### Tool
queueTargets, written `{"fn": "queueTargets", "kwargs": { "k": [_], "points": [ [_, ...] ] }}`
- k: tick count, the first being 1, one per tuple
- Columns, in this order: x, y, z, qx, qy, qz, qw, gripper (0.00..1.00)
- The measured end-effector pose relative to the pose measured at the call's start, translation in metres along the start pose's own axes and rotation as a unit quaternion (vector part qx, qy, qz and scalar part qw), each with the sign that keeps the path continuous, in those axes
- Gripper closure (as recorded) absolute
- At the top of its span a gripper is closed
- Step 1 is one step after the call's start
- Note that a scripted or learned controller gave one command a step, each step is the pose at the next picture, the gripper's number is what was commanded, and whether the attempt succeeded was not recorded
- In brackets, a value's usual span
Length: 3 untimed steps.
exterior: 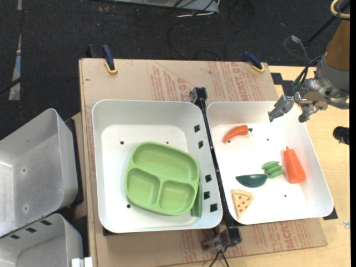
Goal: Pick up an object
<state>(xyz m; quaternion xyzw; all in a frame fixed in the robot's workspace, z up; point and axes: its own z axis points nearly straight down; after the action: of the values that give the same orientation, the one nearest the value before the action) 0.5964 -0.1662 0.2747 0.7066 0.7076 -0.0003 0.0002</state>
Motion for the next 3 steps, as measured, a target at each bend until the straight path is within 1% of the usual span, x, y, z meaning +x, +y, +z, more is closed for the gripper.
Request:
{"fn": "queueTargets", "kwargs": {
  "k": [1,3],
  "points": [
    [-0.002,0.006,0.062,0.002,0.001,0.001,1.0,0.0],
    [-0.022,0.004,0.167,0.003,0.001,0.002,1.0,0.0]
  ]
}}
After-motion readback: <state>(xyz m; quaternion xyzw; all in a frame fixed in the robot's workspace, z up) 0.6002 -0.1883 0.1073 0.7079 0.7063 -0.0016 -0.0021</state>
